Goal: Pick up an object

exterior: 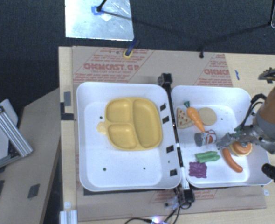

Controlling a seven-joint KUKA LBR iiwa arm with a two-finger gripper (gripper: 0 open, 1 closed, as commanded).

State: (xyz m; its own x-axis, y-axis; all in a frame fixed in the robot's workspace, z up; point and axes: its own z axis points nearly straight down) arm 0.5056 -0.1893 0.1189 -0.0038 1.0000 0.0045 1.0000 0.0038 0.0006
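The desk [67, 125] carries two shallow white bins side by side on a sheet of printed cardboard [114, 64].

The left bin [91, 171] holds a yellow plate [130, 123] with three compartments, lying flat near the middle of the bin.

Across the black divider [174, 125], the right bin [230, 99] holds a scatter of toy food. Nearest the divider lies a pizza slice [183, 118], with a carrot [195, 117] lying aslant just beside it, its green top pointing toward the back of the bin. A tan round cookie [207, 115] sits just right of the carrot. In front of these stands a small can [203, 138], tipped on its side. Closer to the front edge lie a green bean pod [207, 156] and, just in front of it, a bunch of purple grapes [198, 170]. To the right of the pod a sausage [232, 161] lies aslant, and touching its upper end is an orange round piece [242, 148].

The arm [271, 118] reaches in from the right, and its hand [227, 141] hovers low over the bin between the can and the orange round piece, just above the sausage's end. Whether its fingers are spread or pressed together cannot be told, and nothing is seen between them.
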